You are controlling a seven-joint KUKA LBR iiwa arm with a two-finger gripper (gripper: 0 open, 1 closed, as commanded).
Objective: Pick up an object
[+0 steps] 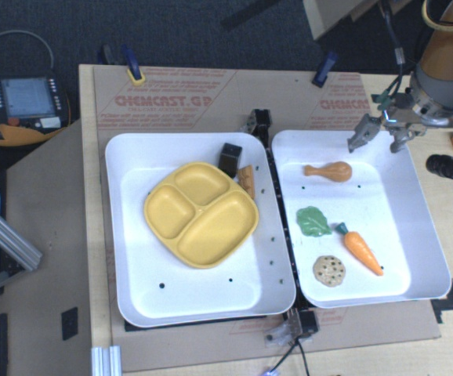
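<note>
In the right-hand bin (414, 202), toward the right half of the frame, lie four toy foods: a tan chicken drumstick (329, 171) near the bin's upper edge, a green leafy piece (313, 221) below it at the bin's middle left, an orange carrot (362, 252) with a green top just beside the leaf to its right and slanting down to the right, and a round speckled cookie (329, 270) at the lower part of the bin. None of them touches the gripper (383, 134), which hangs over the bin's upper right corner, above and to the right of the drumstick, with its two fingers spread apart and nothing between them (the left fingertip points down toward the bin's top rim). The grey arm with its orange band (448, 49) comes in from the upper right of the frame. The left-hand bin (132, 272) holds a yellow divided plate (201, 213) set at a tilt near its centre, with a small black block (230, 159) at the plate's upper right edge and a brown, bread-like piece (246, 181) just beside it, close to the bin's right wall. Both bins sit on a brown cardboard sheet (211, 92) with red lettering. At the far left of the frame rests a handheld control pendant (24, 104) with a lit screen.
</note>
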